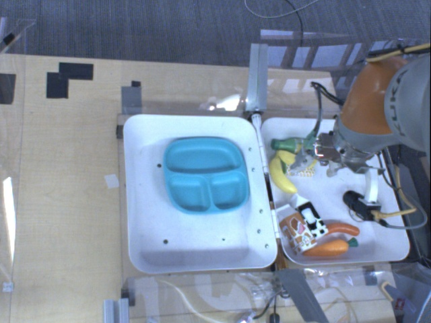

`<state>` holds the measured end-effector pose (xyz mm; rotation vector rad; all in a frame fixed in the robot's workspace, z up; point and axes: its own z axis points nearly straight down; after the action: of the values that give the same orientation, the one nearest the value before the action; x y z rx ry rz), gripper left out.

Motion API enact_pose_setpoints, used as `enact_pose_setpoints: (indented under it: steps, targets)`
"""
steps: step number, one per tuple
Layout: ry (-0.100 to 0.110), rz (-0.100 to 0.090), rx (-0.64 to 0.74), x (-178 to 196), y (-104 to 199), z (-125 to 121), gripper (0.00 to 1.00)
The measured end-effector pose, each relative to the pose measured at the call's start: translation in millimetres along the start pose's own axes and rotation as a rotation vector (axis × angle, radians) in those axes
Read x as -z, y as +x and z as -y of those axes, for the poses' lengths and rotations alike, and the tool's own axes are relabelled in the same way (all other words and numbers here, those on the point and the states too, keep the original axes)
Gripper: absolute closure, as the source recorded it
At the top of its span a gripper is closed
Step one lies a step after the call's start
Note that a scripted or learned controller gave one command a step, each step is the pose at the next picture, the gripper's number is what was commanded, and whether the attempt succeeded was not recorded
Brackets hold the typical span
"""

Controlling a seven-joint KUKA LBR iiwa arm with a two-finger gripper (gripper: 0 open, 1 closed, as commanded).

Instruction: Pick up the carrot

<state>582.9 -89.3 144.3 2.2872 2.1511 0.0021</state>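
Carrot (327, 248) is lying at the right bin's (394, 247) front edge, long axis running left-right, well forward of the gripper (316, 155) hovering near the banana (281, 175); grip state is reading as indeterminate.

A carton (301, 229) crowds the carrot (327, 248) on its left, while bare bin floor (337, 197) lies above

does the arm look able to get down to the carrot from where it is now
Probably yes. The carrot lies at the near edge of the right bin with its top uncovered. A small carton crowds its left end, and the gripper hovers farther back.
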Motion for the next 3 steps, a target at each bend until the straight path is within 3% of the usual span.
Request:
enact_pose_setpoints:
  steps: [1,2,3]
  targets:
    - [-0.013,0.001,0.057,-53.9,-13.8,13.6,0.00]
    - [-0.003,0.000,0.135,41.0,75.3,66.1,0.00]
    - [-0.001,0.000,0.085,40.3,9.9,87.0,0.00]
